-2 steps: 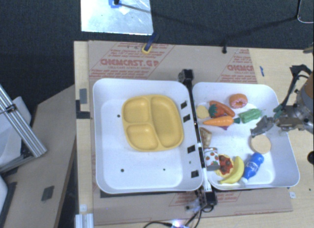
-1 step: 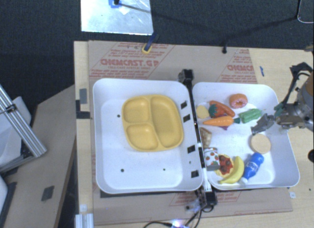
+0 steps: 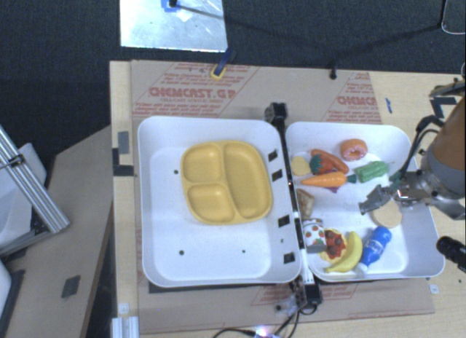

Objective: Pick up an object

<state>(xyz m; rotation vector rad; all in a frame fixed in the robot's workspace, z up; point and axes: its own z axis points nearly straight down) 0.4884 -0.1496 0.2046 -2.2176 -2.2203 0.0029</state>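
Two shallow white bins side by side on the worktop [image 3: 124,96]: left bin [image 3: 156,183] carrying a yellow three-compartment tray [image 3: 226,181] near its centre, right bin [image 3: 397,140] crowded with toy food.

At twelve o'clock in the right bin, a pink-orange doughnut [image 3: 354,148], ring-shaped with a pale hole. Just at its eight o'clock, a red pepper [image 3: 329,162] lying aslant, and under that an orange carrot [image 3: 325,180] with green top, pointing towards nine o'clock. At three o'clock of the carrot, a green cylinder-like piece [image 3: 371,170], touching or nearly touching the carrot's end. Towards the bin's nine o'clock wall, a pale yellow piece [image 3: 300,165] and lower a brownish wedge [image 3: 304,202].

At six o'clock in the bin, a cluster: red-and-white piece [image 3: 314,233], dark red lump [image 3: 335,242], yellow banana [image 3: 348,253] curved, and a blue bottle with white cap [image 3: 373,246] leaning against the banana's three o'clock side.

Pincer [image 3: 375,202] at the bin's three o'clock region, dark fingers spread apart, pointing towards nine o'clock, clamped on nothing. Just beneath and at its four o'clock, a pale tan disc [image 3: 387,216], partly covered by the wrist.
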